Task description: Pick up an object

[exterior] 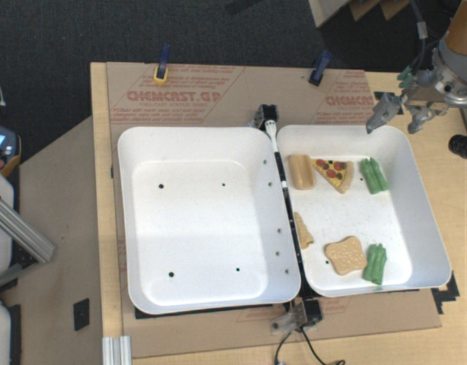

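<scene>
The right bin (416,204) holds several toy foods: a tan bread roll (300,171), a pizza slice (334,173), a green bean bundle (374,176), a toast slice (345,255), a second green bundle (376,263) and a small tan piece (302,230) by the left wall. My gripper (399,118) hangs above the bin's far right corner, clear of all the food, with its grey fingers spread apart and nothing between them.
The left bin (135,204) lies beside the right one on a cardboard sheet (218,90). Blue clamps (163,63) hold the sheet's far edge. A black bracket (266,116) sits between the bins at the far side.
</scene>
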